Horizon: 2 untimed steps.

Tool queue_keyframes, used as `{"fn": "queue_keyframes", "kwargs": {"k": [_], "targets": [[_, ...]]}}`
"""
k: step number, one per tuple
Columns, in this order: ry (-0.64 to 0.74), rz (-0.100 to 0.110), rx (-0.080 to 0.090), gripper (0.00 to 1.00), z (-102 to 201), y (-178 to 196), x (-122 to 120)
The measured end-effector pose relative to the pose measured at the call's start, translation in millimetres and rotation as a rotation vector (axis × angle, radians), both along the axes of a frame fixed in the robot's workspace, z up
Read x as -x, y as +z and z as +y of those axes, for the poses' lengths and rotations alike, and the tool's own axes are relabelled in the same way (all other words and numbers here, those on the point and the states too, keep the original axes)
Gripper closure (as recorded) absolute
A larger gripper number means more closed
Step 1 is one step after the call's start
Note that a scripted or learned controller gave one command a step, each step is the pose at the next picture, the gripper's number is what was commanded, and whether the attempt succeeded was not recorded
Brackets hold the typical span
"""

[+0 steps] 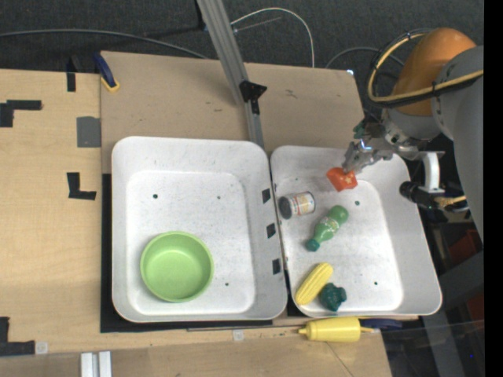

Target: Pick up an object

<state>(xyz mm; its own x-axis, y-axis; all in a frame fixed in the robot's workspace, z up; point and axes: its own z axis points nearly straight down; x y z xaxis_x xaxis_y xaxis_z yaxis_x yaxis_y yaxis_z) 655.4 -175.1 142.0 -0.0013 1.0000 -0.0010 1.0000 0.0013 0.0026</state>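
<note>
At the bottom edge of the frame a yellow bottle [333,330] lies outside the right bin [409,289]. Inside, lower centre-right, sit a corn cob [313,282] and dark green piece [332,296]; higher, a green bottle [327,227] and small jar [297,205]. At upper right the gripper [350,166] touches an orange object [342,180]; whether it grips it cannot be told.
</note>
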Motion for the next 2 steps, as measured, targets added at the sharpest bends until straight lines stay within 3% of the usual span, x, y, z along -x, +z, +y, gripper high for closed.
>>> {"fn": "queue_keyframes", "kwargs": {"k": [2], "targets": [[0.0, 0.0, 0.0, 1.0, 1.6, 82.6, -1.4]]}}
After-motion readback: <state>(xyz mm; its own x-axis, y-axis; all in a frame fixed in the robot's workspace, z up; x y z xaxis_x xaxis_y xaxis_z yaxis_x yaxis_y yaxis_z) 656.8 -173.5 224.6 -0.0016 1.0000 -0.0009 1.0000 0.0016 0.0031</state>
